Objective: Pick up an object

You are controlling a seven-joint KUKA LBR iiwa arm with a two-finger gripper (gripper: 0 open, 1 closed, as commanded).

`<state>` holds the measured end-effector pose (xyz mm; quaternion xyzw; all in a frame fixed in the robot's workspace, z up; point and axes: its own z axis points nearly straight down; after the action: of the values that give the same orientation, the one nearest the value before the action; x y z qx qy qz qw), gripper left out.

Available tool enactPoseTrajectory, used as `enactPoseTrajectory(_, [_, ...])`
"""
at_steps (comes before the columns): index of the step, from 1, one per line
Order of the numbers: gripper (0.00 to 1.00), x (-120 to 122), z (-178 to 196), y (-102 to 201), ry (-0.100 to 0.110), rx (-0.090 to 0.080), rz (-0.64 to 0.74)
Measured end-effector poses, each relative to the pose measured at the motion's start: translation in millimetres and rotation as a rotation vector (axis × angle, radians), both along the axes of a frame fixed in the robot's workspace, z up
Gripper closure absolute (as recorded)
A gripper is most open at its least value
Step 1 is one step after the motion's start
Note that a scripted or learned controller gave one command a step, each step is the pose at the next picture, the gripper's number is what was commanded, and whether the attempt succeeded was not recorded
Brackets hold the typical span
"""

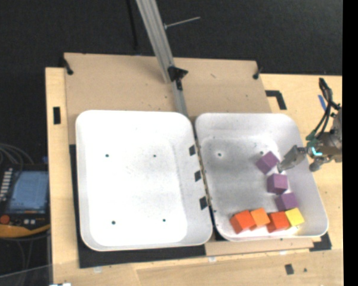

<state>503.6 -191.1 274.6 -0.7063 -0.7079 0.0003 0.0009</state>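
one fixed overhead cam, slanted down on both bins (137, 177)

blocks (273, 198) in right bin (238, 130), left bin (95, 136) alongside

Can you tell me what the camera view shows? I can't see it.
The gripper hangs at the right bin's right edge beside three purple blocks, with orange blocks and a yellow block along its bottom.

No legible text, label, brand, number or sign found anywhere. Blue screen of the handheld device (28, 190) at left too blurred to read. Black marks on the table (238, 76) not readable as characters.
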Motion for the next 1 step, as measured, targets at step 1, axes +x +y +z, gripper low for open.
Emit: enactPoseTrajectory(1, [0.0, 0.8, 2.0, 0.2, -0.004, -0.001, 0.0])
